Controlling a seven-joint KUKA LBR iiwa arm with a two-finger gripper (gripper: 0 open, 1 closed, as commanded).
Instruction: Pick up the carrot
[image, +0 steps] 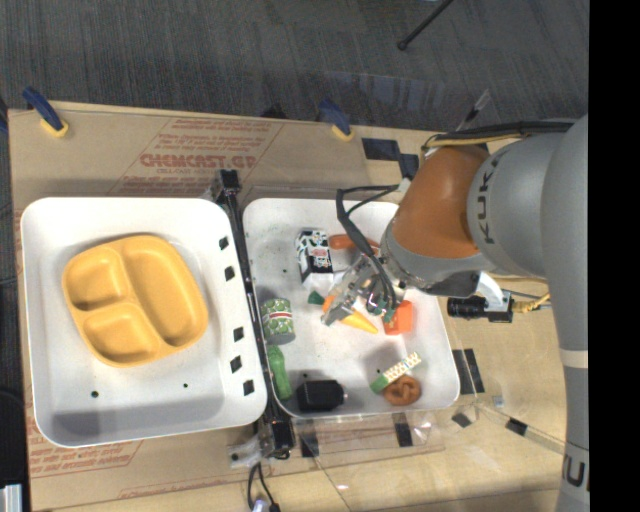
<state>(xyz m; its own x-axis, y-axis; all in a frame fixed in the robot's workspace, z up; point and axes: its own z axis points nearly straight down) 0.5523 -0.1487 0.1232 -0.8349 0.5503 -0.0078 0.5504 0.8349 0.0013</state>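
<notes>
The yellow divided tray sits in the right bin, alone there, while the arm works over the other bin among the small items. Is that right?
Not quite. The camera view shows the yellow divided tray in the left bin, not the right. The rest holds: it is alone there, and the gripper is over the right bin among the small items.

My thick, smooth grey metal arm (545, 200) carries black "KUKA" lettering beside a glossy orange band (440, 205) above the wrist. Black cables (350, 215) loop off the wrist, and a small metal two-finger gripper (352, 298) shows bits of coloured wiring.
</notes>
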